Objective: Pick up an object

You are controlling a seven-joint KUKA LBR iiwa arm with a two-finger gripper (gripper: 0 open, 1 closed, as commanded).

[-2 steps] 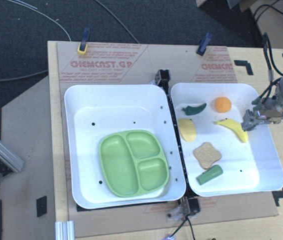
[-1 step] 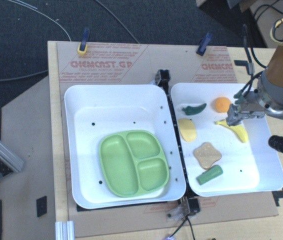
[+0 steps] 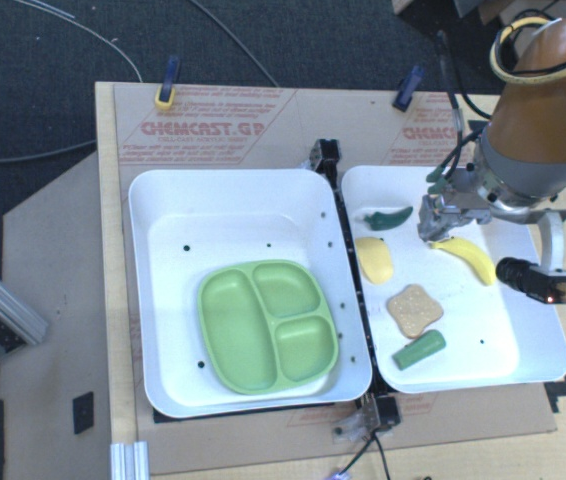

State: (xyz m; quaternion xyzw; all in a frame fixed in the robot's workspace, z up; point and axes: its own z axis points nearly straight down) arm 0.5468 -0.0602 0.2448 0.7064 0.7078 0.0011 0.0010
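In the right bin (image 3: 523, 363), the green block (image 3: 419, 349) lies nearest, then the slice of toast (image 3: 414, 310) and the pale lemon (image 3: 374, 260); the left bin (image 3: 153, 268) holds a green divided plate (image 3: 266, 323). Farther back, the gripper (image 3: 440, 230) sits over the banana's (image 3: 471, 258) upper end, its opening impossible to tell, with a dark green pepper (image 3: 389, 218) just left.

1. This is a robotics lab or test bench, not a home.
2. Two shallow white plastic bins (image 3: 153, 268) sit side by side on a brown board still covered in protective film printed "CHEMCAST GP" (image 3: 213, 128), held down by a blue and yellow clamp (image 3: 167, 83) at the upper left.
3. Loose black cables (image 3: 63, 28) trail across dark carpet at the top.
4. A silver aluminium extrusion rail (image 3: 3, 298) lies at the left edge.
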